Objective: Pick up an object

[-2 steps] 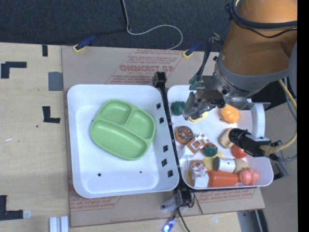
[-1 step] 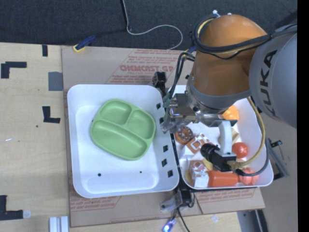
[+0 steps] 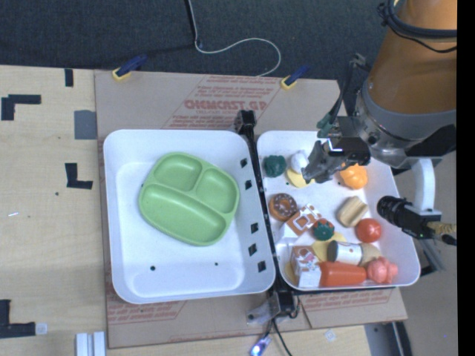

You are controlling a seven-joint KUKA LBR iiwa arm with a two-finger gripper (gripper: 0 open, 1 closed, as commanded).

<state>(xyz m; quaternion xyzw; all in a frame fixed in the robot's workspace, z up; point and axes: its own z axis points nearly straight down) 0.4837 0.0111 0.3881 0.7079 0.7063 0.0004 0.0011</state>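
Camera view: the gripper (image 3: pixel 318 165) hangs over the crowded right bin (image 3: pixel 407 271), above a yellow toy (image 3: pixel 297 176) near its rear edge; jaw state cannot be told. A smooth green divided plate (image 3: pixel 190 197) occupies the left bin (image 3: pixel 126 269).

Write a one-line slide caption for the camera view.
Arm's claw hovers over the toy-filled right bin near a yellow toy; green divided plate sits in the left bin.
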